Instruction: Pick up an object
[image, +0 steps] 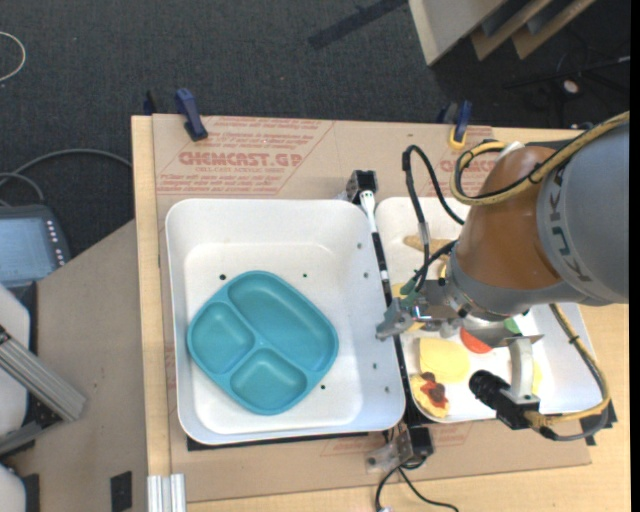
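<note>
Bench (250, 155) brown board | two white bins (190, 400) | dark carpet floor (100, 60)

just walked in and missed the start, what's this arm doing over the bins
A grey and orange robot arm reaches in from the right and hangs low over the right bin, where a few small items lie, among them something yellow. Its wrist hides most of that bin, and nothing can be seen held. The left bin holds a teal divided plate, lying flat and untouched. No pickup is visible so far.
</note>
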